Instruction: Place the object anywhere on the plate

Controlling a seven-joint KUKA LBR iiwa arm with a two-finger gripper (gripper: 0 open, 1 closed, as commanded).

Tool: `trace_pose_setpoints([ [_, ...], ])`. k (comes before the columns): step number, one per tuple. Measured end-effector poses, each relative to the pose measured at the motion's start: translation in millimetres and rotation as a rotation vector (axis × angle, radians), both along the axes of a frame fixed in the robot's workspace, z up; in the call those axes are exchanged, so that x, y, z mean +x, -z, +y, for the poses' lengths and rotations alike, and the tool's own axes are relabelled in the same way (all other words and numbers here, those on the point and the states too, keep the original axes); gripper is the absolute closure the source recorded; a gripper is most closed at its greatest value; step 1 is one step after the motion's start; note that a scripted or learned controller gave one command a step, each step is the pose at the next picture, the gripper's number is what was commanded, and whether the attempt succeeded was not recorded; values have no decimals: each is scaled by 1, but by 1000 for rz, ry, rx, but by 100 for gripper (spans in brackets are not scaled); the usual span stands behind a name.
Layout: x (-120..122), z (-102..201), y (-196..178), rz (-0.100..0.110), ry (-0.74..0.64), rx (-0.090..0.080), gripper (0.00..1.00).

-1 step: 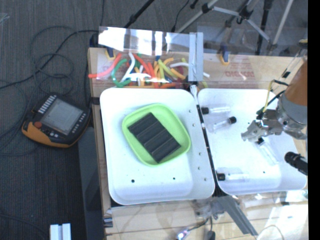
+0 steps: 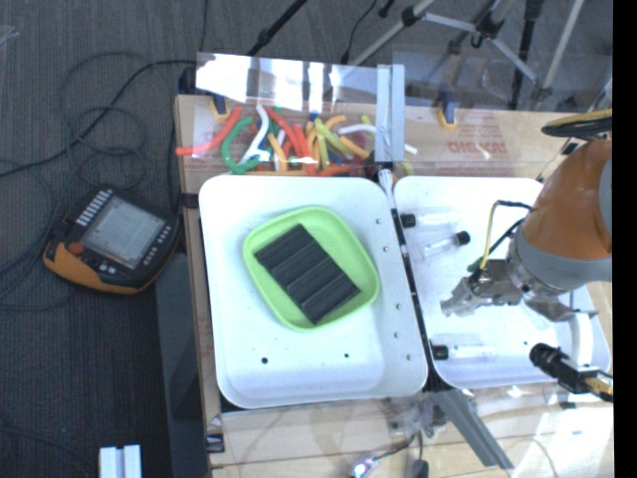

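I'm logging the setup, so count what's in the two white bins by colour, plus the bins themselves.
White bins: 2, left and right
Green plate: 1, in the left bin
Dark ridged block: 1, lying on the plate
Clear syringe-like items: 2, and, in the right bin
Total: 6

One camera looks down on me from high above the bench, tipped at a slant. It sits far enough back to see both white bins: the one under my gripper and the other bin beside it, away from my arm. It sees the dark floor past that bin too.
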State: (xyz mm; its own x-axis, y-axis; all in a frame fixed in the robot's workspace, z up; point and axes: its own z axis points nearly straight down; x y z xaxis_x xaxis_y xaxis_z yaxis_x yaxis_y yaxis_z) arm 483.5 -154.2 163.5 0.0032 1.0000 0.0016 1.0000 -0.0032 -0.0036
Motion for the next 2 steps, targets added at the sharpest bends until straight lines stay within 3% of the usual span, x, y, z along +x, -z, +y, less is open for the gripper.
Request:
trace_pose_setpoints([
  [1,3,22,58,-18,-216,-21,100],
  [2,1,93,-20,-2,-376,-3,100],
])
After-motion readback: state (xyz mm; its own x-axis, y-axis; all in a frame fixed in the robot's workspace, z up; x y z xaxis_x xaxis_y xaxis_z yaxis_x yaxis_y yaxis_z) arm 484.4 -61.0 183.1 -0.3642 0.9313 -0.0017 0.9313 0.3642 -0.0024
